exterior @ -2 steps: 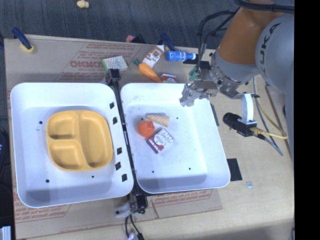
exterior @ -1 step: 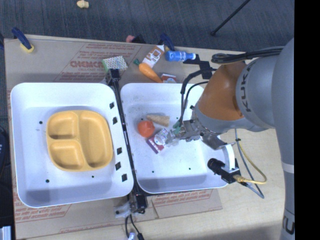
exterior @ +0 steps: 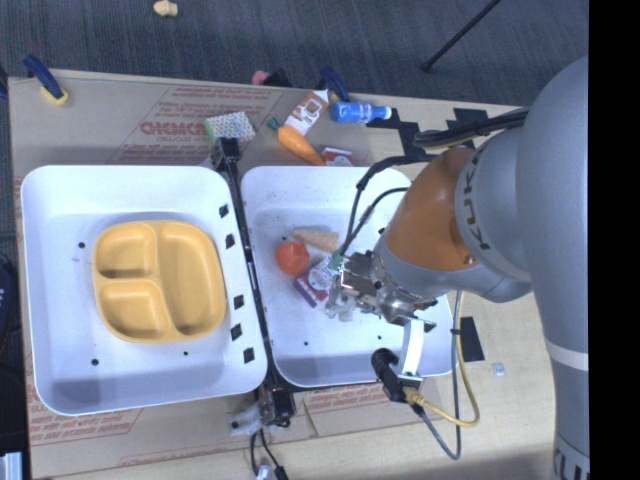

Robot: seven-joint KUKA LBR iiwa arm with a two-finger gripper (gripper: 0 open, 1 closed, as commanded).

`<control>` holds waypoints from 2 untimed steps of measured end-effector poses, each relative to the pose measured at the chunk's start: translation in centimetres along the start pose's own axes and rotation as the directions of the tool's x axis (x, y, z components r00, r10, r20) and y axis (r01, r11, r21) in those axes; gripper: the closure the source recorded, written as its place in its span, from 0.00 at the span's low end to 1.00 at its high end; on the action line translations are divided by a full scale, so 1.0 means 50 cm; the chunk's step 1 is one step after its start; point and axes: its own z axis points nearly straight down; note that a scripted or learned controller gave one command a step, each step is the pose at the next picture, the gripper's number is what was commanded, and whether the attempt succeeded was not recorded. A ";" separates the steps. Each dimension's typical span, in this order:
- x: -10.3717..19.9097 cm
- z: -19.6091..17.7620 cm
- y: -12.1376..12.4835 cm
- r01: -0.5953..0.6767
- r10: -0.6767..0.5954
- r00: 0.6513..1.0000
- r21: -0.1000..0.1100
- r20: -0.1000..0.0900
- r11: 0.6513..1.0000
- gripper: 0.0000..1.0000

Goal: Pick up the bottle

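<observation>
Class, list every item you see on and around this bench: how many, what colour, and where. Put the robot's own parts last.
Bins: two, white, side by side on the bench.
Divided plate: one, yellow, in the left bin.
Round fruit-like item: one, orange-red, in the right bin.
Bread-like piece: one, tan, right bin, just above the round item.
Packet: one, red and white, right bin, beside the gripper.
Bottle: one, blue, on the bench behind the right bin.
Carrot: one, orange, on the bench near the bottle.
Small lump: one, yellow, on the floor.
Arm: one, grey with orange band, over the right bin.
Gripper: one, low in the right bin.
</observation>
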 end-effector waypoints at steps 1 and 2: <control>-0.091 -0.167 0.032 0.176 -0.176 0.984 -0.005 0.002 0.984 1.00; -0.134 0.019 0.047 -0.086 0.086 0.996 -0.001 0.000 0.996 1.00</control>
